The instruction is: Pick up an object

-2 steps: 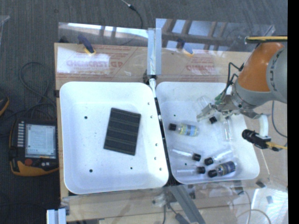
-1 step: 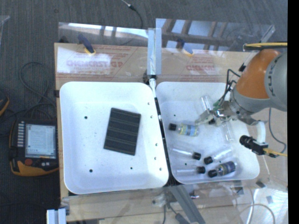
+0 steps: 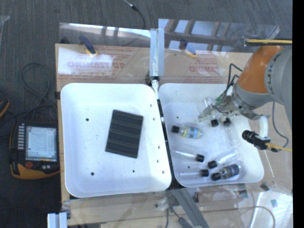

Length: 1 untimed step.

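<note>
gripper (image 3: 214, 112) low over right bin (image 3: 186, 95), small bottles (image 3: 190, 132) nearby

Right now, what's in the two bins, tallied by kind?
Dark ridged rectangular panel, left bin: 1
Small clear bottles with black caps, right bin: about 5, namely and the darker one. More may sit under the end effector; too cluttered there to tell.
Total: about 6

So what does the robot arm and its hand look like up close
The arm is a rounded grey body with a broad orange band above the wrist. Thin dark cables loop beside it. Its hand is small, made of pale metallic and translucent parts with thin fingers and a green speck near the mount.
</note>
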Each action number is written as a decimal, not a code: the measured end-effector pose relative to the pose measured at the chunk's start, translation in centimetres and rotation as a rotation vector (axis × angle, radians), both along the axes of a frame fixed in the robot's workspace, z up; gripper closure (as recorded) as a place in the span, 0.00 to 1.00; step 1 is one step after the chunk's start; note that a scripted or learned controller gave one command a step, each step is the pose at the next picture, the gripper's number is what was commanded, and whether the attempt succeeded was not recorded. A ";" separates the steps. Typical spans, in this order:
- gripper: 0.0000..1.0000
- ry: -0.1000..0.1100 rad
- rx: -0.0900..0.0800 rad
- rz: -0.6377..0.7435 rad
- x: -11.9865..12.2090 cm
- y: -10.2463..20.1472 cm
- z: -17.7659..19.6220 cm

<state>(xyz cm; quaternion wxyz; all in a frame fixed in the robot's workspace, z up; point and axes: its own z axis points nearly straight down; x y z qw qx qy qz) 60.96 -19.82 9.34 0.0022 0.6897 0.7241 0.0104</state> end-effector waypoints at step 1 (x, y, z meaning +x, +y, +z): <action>0.00 -0.004 0.005 -0.012 -1.0 -0.4 0.0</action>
